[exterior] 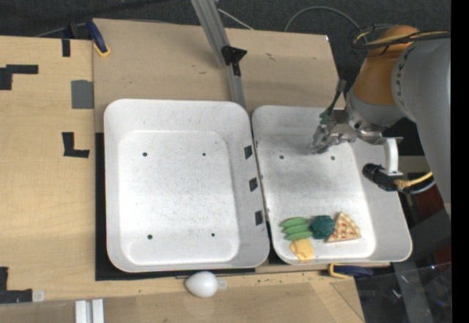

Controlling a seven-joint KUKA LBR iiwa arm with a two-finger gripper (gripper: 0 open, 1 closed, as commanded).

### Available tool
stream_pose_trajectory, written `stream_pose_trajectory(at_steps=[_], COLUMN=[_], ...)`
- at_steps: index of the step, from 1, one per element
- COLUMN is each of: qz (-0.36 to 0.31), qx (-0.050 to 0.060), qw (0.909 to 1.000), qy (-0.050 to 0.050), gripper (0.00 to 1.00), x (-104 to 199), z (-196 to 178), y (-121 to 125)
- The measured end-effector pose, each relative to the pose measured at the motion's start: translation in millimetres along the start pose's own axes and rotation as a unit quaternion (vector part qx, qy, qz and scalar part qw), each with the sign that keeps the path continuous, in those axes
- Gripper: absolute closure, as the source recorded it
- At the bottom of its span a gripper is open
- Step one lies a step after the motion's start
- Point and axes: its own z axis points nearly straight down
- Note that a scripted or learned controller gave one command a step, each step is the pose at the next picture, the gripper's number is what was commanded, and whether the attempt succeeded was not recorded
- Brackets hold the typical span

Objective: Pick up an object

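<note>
Hand (322,140) hangs low over the right bin's (381,201) far end; whether it grips anything, I cannot tell. Green toy (295,226), broccoli (322,225), pizza slice (344,228) and yellow piece (302,248) cluster at its near edge.

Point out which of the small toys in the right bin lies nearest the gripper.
The dark green broccoli-like toy: it sits closest below the gripper, between the green pod and the pizza slice; the yellow piece lies lower.

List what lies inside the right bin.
In the right bin, near its front edge, lie green pods, a dark green piece, a pizza slice and a yellow piece. The gripper hangs over its far end, covering some floor there.
</note>
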Motion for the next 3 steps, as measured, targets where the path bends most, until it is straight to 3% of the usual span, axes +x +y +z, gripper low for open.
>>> stream_pose_trajectory(at_steps=[2,3], qz=[0.001,0.001], qx=[-0.004,-0.002], qw=[1.0,1.0], qy=[0.0,0.001], gripper=[1.0,1.0], x=[1.1,1.6], z=[-108.1,-124.3], y=[-4.8,-4.3])
